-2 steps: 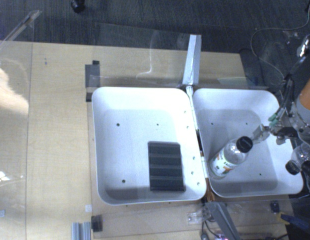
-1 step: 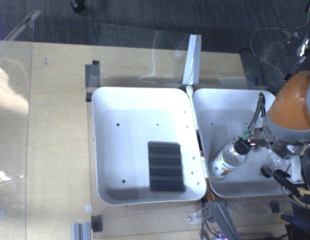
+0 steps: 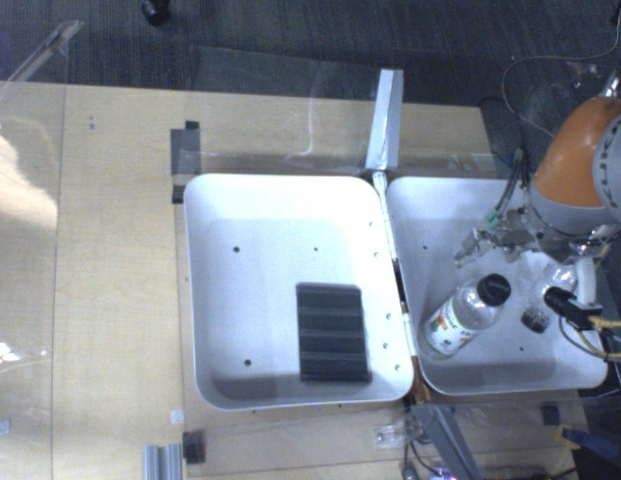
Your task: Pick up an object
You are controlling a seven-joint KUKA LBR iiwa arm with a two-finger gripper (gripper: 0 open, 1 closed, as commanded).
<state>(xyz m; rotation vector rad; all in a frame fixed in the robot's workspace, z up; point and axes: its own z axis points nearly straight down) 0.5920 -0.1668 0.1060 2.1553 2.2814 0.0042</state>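
My gripper [image 3: 510, 233] hangs over the right bin [image 3: 430, 203]; how wide it stands I cannot tell. The bottle [image 3: 465, 313] lies on its side just below and left of it. Being round, it may roll away when touched.

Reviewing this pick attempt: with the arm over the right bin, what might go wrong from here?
The clear plastic bottle lies on its side in the right bin, so it may roll or slip away if the gripper closes on its round body. The gripper sits beside the bottle, not over it, so a straight descent could miss. The black ribbed block lies flat in the left bin, leaving little edge to grasp.
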